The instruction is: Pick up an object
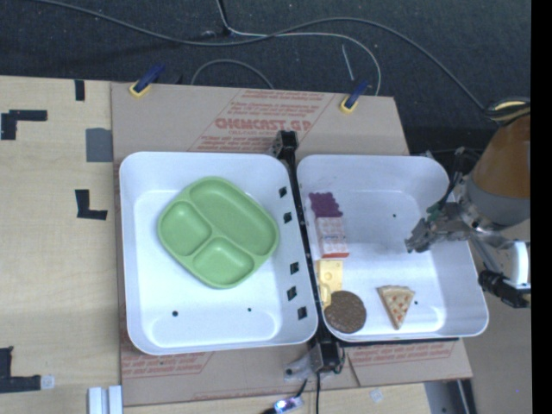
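Gripper (pixel 420 240) over the right bin (pixel 379 175) — we can't tell its state.
We'd pinch the pizza slice (pixel 396 304) — light, stiff — across its edges.

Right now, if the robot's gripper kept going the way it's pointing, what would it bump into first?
The gripper points left and down into the right bin. It would probably meet that bin's bare white floor first, before reaching the pink box. Depth is hard to judge from above.
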